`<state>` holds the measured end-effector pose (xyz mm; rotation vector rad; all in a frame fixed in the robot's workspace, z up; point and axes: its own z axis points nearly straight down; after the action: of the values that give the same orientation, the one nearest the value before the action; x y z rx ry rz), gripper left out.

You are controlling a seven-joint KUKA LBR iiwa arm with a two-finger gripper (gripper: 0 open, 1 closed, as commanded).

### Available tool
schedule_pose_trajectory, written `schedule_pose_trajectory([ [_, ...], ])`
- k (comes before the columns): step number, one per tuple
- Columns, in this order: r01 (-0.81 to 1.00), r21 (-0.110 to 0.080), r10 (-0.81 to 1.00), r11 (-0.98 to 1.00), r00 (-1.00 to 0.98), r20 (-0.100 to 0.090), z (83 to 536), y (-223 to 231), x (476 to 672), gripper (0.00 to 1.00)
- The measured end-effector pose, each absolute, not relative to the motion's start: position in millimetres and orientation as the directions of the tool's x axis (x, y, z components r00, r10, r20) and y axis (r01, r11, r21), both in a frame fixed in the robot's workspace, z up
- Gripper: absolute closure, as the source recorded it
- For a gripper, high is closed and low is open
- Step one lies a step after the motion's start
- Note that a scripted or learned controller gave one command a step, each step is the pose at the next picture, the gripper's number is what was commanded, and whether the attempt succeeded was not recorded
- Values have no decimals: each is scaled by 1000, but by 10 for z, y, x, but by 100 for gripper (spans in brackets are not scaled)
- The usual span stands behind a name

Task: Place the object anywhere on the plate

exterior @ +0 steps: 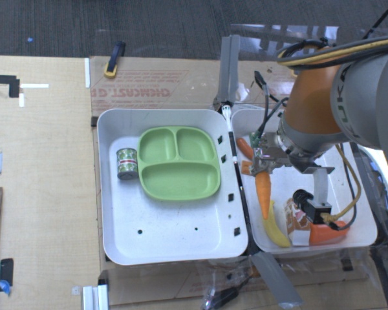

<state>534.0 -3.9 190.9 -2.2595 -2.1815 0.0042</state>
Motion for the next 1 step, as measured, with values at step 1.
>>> schedule_pose_trajectory([
  [1,992,-4,992,128,-128,-2,1902,868,5541,100],
])
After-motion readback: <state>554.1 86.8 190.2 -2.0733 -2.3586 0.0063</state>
